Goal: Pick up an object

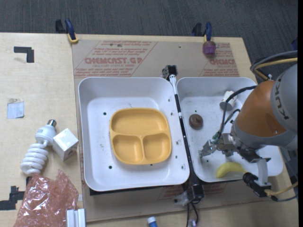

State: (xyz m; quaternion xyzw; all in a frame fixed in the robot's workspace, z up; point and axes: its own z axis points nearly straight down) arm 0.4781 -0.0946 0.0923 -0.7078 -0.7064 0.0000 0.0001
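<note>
My gripper (207, 150) is low inside the right bin (208, 91), pointing left over the white floor. A yellow banana (229, 169) lies just right of and below it, near the bin's front wall, partly under the wrist. A small brown round object (196, 121) sits on the bin floor, up and to the left of the gripper and apart from it. I see nothing in the gripper. In the left bin (94, 126) lies a yellow divided plate (140, 136).
The grey and orange arm (262, 117) covers the right bin's right half. Outside the bins on the left lie a spiral light bulb (38, 150), a white cube (66, 143) and crumpled pink plastic (45, 200). A purple object (209, 47) sits at the board's back edge.
</note>
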